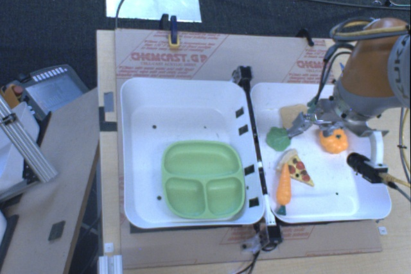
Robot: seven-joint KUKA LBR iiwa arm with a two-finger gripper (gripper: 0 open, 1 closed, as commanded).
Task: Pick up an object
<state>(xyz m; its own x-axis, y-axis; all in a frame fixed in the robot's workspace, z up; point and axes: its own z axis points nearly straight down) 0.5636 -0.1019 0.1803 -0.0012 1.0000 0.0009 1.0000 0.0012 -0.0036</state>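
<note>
- The toys lie in the right bin: an orange pumpkin-like toy, a green broccoli-like piece, a pizza slice, a carrot and a tan slice
- The pincer hangs low between broccoli and pumpkin; whether it is spread or pressed together I cannot tell
- Nothing looks lifted; the pick is not yet done
- The left bin holds a green divided plate
</note>
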